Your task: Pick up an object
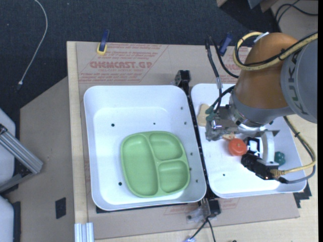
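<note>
Two white bins are seen: the left bin (96,135) holds one green divided plate (154,163). In the right bin (227,178) lie one orange ball (236,146) and one teal object (279,158) — the ball just near of the gripper (218,130), whose state cannot be told.

we read this as a robotics lab, grey-and-orange industrial arm (262,79) upper right, two white bins (96,135) on a plywood bench (81,64) clamped at top, loose cables (30,44) over dark carpet upper left, aluminium extrusion (17,147) at left edge
</note>
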Controlling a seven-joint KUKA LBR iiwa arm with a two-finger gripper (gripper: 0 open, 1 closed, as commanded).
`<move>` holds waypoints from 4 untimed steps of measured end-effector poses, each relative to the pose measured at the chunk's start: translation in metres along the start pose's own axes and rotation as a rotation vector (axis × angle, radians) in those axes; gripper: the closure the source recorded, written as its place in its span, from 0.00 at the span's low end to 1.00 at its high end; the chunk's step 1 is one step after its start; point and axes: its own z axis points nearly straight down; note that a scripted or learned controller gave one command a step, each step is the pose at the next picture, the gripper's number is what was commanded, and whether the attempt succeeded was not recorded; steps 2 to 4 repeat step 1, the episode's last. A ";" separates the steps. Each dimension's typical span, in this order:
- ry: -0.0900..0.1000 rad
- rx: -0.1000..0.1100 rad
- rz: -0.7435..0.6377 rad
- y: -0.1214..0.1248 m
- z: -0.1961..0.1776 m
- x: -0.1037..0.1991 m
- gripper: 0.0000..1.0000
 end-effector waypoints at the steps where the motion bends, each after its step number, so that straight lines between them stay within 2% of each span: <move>1: 0.002 0.002 -0.005 0.002 0.012 0.057 1.00; 4: 0.002 0.002 -0.005 0.002 0.012 0.057 1.00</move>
